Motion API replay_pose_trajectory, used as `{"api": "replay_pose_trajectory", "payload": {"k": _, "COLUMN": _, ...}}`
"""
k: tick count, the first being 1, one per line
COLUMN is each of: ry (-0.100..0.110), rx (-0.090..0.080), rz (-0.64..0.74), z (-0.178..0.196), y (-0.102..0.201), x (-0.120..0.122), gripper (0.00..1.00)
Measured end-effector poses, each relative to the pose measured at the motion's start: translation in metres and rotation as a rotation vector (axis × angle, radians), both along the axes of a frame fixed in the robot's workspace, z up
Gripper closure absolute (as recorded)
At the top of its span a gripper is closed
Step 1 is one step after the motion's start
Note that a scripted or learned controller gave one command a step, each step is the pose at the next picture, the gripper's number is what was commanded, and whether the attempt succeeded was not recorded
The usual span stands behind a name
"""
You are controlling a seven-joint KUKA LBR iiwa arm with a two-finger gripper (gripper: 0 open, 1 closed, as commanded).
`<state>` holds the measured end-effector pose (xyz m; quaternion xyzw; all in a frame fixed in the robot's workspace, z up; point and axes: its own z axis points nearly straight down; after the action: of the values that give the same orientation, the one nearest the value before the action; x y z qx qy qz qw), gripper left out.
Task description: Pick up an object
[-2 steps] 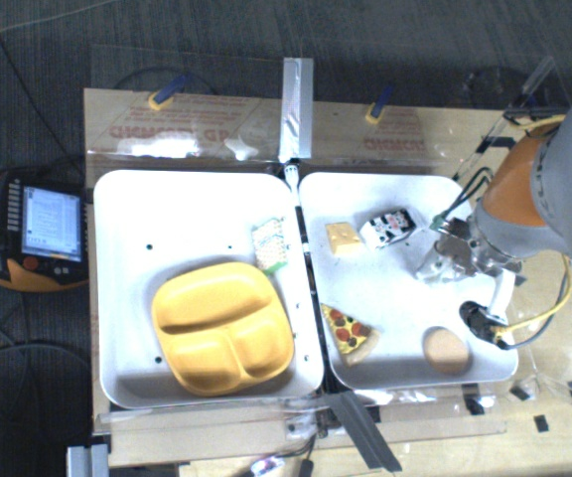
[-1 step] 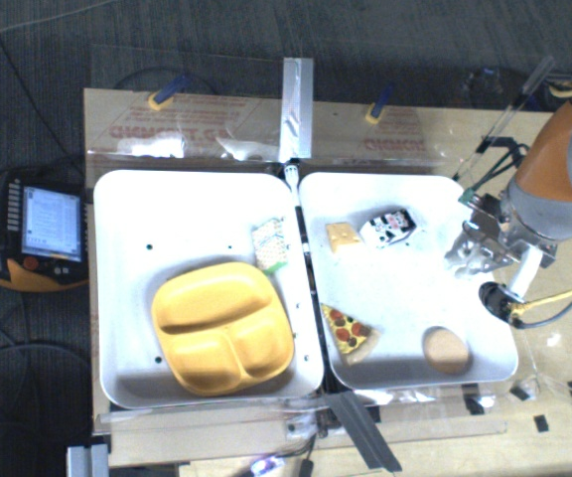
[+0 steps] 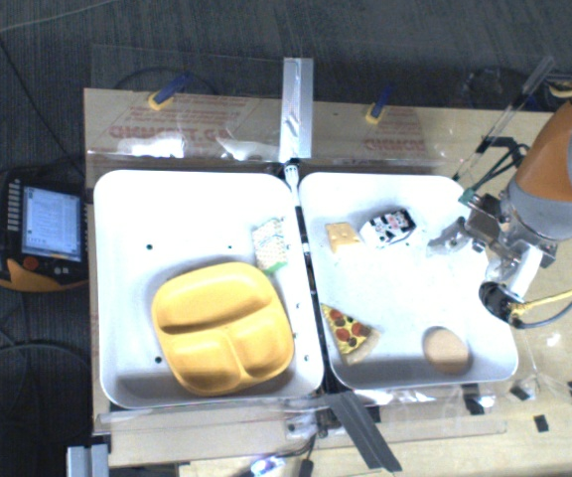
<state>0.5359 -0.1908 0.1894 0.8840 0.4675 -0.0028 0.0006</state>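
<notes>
The divider (image 3: 306, 266) where the two white bins meet serves as the landmark. Left of it, in the left bin (image 3: 127, 266), a yellow sectioned tray (image 3: 223, 326) lies tilted, its right edge close to the divider; a small green-and-white packet (image 3: 269, 243) sits just above the tray, nearly touching the divider. Right of the divider, in the right bin (image 3: 405, 296), a pale cheese-like wedge (image 3: 342, 237) rests near it toward the back, a black-and-white toy (image 3: 388, 227) lies just beyond the wedge, a pizza slice toy (image 3: 347, 333) sits against the divider toward the front, and a tan rounded lump (image 3: 446, 348) lies farther right near the front wall. The gripper (image 3: 452, 238) hangs over the right bin's far right side, well away from the divider, nothing seen between its fingers; whether they are spread or closed cannot be told.
</notes>
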Motion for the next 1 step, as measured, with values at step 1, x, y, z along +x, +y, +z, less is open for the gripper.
{"api": "replay_pose_trajectory", "payload": {"k": 1, "ry": -0.013, "rx": -0.003, "rz": -0.073, "z": -0.0997, "y": 0.0494, "x": 0.0384, "gripper": 0.00}}
